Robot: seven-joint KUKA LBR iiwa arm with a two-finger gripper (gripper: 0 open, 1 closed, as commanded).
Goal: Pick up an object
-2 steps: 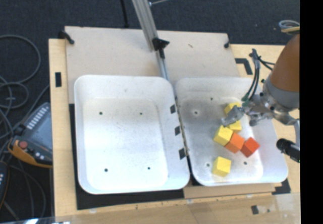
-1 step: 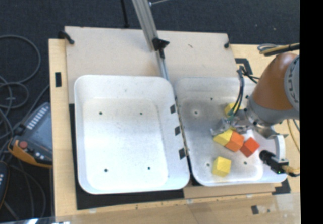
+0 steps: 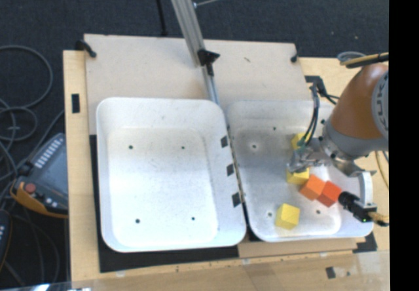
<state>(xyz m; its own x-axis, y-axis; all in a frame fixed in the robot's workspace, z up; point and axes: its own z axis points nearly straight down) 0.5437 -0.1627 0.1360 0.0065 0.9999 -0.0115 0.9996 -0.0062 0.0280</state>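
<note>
Two white bins sat side by side on the desk [image 3: 275,270], and all the loose pieces I could see were in the right bin [image 3: 262,126]. The claw [image 3: 300,166] had reached down into that bin from the 3 o'clock side, hanging under the grey and orange arm [image 3: 357,113]. I could not tell whether it was spread or pressed together; its tip was too small and cluttered in my view.

A small yellow block [image 3: 297,177] lay right at the claw's tip, at about 6 o'clock from it, touching or nearly touching; I could not tell if anything was pinched. An orange block [image 3: 315,187] sat just beside that yellow one, at about 4 o'clock from the claw, and a red-orange block [image 3: 329,194] butted against it farther along the same line. Another yellow cube [image 3: 287,215] lay apart from the claw at 6 o'clock, near the bin's front wall. A bit of yellow [image 3: 299,140] showed at 12 o'clock from the claw, partly hidden behind the arm's cables.

The left bin [image 3: 111,119] showed only its speckled white floor and a few dark dots.
</note>
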